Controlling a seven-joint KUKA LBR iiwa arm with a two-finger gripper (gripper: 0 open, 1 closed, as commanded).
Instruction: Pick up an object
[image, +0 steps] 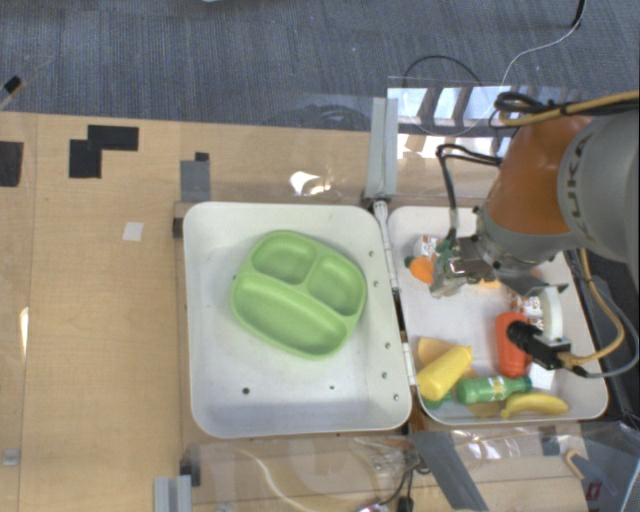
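The arm (560, 190), grey with its orange band, fills the upper right of the frame and bends down over the right bin (597, 405). Left of it, the left bin (215, 400) holds a green divided plate (298, 292) near its centre. In the right bin, the loose items crowd the lower part: a yellow bottle (444, 371) at the lower left, a green bottle (492, 389) lying beside it, a banana (534, 404) along the bottom edge, and a red object (512, 345) just above them. A small orange piece (422, 269) sits at the bin's upper left, touching or just beside the gripper (447, 277).

The gripper hangs low in the upper left part of the right bin, next to that orange piece; whether its claw is wide or narrow I cannot tell, since the wrist hides it.

This looks like the approach-and-grasp step, with nothing visibly held. The next move likely calls for centring on the orange piece and closing on it, then lifting straight up.
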